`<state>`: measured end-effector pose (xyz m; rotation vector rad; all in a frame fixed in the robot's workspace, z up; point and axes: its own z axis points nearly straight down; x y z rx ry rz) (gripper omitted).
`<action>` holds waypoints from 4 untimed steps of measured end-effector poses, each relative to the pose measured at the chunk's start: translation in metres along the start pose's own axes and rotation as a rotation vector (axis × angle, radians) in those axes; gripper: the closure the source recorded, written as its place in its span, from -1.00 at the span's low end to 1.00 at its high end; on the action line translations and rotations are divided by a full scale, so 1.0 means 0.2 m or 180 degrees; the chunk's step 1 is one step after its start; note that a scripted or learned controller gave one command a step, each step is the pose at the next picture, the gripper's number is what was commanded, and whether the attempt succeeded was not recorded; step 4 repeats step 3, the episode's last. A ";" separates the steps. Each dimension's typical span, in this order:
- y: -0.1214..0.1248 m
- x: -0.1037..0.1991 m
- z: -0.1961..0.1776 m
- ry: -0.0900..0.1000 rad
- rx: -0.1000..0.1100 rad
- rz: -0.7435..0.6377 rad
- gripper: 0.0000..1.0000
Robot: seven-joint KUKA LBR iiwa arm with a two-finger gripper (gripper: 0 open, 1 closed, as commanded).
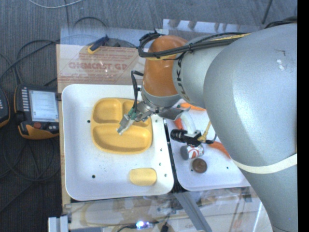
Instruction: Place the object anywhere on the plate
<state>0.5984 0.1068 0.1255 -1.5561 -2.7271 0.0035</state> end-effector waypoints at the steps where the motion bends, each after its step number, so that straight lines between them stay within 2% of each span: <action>1: 0.00 0.01 -0.04 0.0006 0.0006 -0.0005 1.00; 2: 0.00 0.01 -0.04 0.0007 0.0007 -0.0005 -1.00; 3: 0.00 0.01 -0.08 0.0014 0.0011 -0.0008 1.00; 4: 0.00 0.01 -0.08 0.0014 0.0011 -0.0008 1.00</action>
